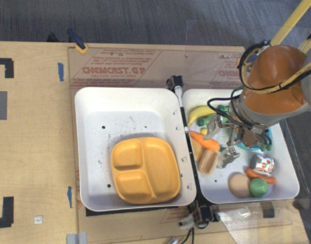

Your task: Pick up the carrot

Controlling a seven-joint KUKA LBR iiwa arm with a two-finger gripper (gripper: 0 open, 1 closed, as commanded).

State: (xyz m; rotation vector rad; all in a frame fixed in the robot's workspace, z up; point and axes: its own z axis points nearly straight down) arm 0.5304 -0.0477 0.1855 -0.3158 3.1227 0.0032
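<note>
Carrot (205, 141) lying in right bin (290, 187) near its left wall, above a bread roll (207, 161), pincer (222, 142) just right of it, fingers spread, nothing between them, yellow tray (145, 169) in left bin (94, 116).

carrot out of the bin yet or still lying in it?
Still in: the carrot lies flat in the right bin, beside the gripper.

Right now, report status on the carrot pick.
Gripper over right white bin, nothing visibly held. Orange carrot lying beside it, ungrasped. Tan bread roll and yellow banana crowd it.
</note>
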